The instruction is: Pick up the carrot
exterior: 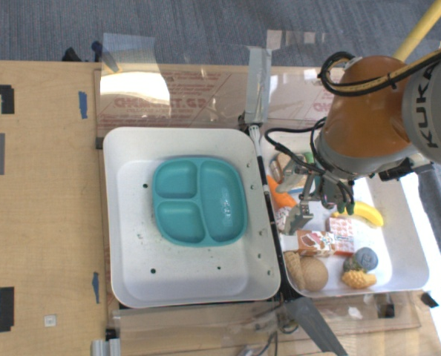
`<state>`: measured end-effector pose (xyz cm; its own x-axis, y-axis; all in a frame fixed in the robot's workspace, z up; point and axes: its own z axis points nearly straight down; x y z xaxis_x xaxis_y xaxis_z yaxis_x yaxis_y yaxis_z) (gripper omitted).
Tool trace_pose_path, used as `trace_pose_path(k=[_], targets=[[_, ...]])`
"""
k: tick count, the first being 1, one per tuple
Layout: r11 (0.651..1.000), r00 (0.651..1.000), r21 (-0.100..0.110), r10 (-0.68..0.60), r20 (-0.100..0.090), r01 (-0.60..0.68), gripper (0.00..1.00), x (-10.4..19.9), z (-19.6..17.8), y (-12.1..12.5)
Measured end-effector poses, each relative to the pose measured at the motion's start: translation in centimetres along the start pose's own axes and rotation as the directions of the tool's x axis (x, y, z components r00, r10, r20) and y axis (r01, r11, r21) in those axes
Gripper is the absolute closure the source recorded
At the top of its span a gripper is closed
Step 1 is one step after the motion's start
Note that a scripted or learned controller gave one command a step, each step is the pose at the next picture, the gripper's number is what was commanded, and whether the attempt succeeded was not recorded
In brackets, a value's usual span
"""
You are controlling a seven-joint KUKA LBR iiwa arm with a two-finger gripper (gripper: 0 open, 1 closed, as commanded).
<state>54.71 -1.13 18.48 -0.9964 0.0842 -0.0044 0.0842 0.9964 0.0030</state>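
The claw (pixel 309 212) hangs just at three o'clock of the carrot (pixel 281 197) (whether it is spread, I cannot tell); centre over it before pinching.

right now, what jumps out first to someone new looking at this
The teal divided plate in the middle of the left bin catches the eye first. Next is the arm's orange band over the right bin, its hand low beside the carrot, amid toy foods such as a banana.

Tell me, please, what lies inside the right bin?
The right bin holds a carrot, banana, red packet and other toy foods; the arm covers its upper part.
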Motion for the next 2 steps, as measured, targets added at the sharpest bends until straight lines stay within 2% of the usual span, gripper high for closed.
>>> trace_pose_path(k=[1, 2], targets=[[0.993, 0.993, 0.004, -0.116, 0.002, 0.116, 0.0, -1.6, -0.1, -6.5], [0.99, 0.99, -0.001, -0.14, 0.002, 0.14, 0.0, -2.2, 0.0, 2.3]])
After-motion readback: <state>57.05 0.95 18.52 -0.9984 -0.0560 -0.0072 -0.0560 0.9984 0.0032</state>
